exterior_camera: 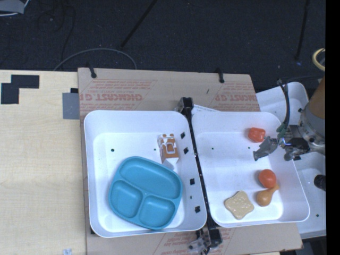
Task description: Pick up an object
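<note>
the arm enters from the right, and its claw (276,149) hangs over the right edge of the right bin (223,137). one dark finger (264,150) juts left over the bin floor, another sits back near the wrist, so the claw looks spread, with nothing between the fingers.

the right bin holds four small things. a red-orange block (256,134) lies near the upper right, just left of and above the claw, apart from it. an orange ball (267,177) sits below the claw. just under the ball and touching or nearly touching it lies a tan pear-shaped piece (266,195). left of that, near the bin's front wall, rests a beige waffle-like square (239,204).

the left bin (101,126) carries a blue tray (144,192) with three sections, lying flat across its lower middle. an orange and white toy (169,146) stands near the bin's right wall, just above the tray's upper corner.

both bins sit side by side on a cardboard sheet (159,92) over the light wooden table (37,163), joined by a black divider (194,166).
</note>
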`<move>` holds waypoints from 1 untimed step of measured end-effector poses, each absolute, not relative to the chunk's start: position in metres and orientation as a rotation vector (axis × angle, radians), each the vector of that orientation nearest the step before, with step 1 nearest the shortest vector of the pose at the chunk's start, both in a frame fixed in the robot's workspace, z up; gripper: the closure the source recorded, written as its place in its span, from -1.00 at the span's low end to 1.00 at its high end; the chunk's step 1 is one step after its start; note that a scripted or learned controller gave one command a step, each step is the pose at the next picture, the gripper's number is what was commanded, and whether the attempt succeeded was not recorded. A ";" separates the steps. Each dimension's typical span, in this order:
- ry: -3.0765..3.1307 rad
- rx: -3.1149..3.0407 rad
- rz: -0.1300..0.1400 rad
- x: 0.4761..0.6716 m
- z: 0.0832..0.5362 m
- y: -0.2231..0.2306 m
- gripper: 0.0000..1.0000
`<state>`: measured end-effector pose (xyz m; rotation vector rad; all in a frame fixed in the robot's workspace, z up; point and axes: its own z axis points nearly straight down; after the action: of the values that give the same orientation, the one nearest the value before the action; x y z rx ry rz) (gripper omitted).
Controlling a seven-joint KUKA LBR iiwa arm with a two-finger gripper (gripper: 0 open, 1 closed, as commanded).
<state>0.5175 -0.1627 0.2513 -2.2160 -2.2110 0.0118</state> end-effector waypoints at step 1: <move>-2.221 -2.221 0.002 0.520 0.257 -0.163 -1.00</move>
<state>0.5197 -0.1628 0.2570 -2.2206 -2.2208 0.0019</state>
